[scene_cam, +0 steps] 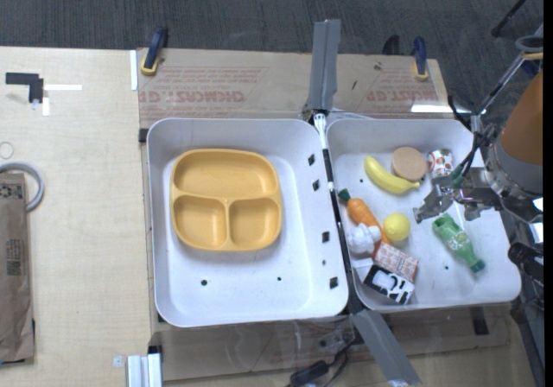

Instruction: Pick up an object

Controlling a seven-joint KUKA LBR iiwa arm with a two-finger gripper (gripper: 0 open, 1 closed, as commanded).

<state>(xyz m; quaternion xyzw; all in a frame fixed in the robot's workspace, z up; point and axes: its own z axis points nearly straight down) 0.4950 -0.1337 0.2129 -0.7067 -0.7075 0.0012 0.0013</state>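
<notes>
So the gripper (442, 200) hangs over the right bin (484, 290), coming in from the right edge, and honestly I can't tell whether it's released or clenched — the metal bits blur together at this angle. Nothing visibly sits in its grasp. It's hovering in the gap between a small can (440, 161) near the bin's back and a green bottle (456, 243) lying on its side just below it. The rest of the pickable stuff is all in that same bin: a banana (385, 176) touching a round brown bun-looking thing (409, 163), a carrot (359, 210) near the left wall, a lemon (396, 227) beside it, a white piece (362, 240) under the carrot, an orange packet (397, 261) and a black-and-white item (388, 283) at the front corner. The left bin (173, 290) holds a yellow divided plate (226, 199) — three compartments. Both bins sit on the worktop (78, 204).
</notes>
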